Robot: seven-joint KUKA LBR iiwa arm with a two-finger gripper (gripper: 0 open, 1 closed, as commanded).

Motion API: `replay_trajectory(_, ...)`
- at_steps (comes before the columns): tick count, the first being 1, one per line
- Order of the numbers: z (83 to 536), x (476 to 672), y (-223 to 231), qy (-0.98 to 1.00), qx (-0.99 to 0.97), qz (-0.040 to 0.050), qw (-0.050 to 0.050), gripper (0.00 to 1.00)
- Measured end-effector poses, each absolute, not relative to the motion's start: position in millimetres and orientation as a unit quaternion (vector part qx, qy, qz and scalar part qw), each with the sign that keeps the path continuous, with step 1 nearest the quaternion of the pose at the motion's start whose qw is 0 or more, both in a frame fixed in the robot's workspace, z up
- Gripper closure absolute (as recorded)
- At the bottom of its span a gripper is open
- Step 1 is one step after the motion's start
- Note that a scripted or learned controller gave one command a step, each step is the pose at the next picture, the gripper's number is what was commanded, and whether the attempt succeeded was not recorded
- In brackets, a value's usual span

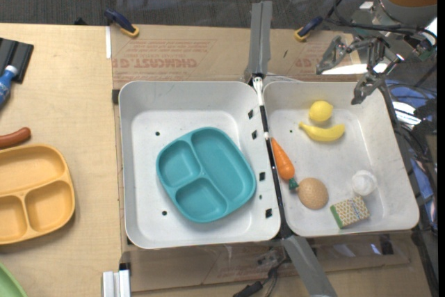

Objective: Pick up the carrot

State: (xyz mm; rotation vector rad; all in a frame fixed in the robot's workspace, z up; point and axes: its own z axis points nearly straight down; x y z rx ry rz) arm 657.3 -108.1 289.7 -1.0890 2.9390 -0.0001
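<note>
On my far left I see a yellow divided tray [31, 195] lying on the wooden bench [62, 80], with a red sausage-shaped toy [14, 138] just above it. The left bin [132, 170] holds a teal divided plate [205, 174], tilted a little in the bin. In the right bin [396, 170] the carrot [281, 158] lies against the left wall, its green end pointing down toward a brown egg-shaped object [313, 193]. Further up I see a lemon [320, 110] touching a banana [322, 132]. Near the bottom right sit a small white cup-like thing [363, 183] and a green-and-tan box [350, 212]. The gripper [354, 69] hangs above the right bin's upper right corner, well apart from the carrot, its fingers spread wide with nothing between them.
</note>
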Motion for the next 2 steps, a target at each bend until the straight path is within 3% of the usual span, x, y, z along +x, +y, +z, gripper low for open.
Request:
replay_trajectory(1, 204, 659.6, -146, 0.875, -0.484, 0.0007, 0.002, 0.0)
replay_trajectory(2, 248, 660.1, -206, 0.958, -0.286, -0.0007, 0.004, 0.0)
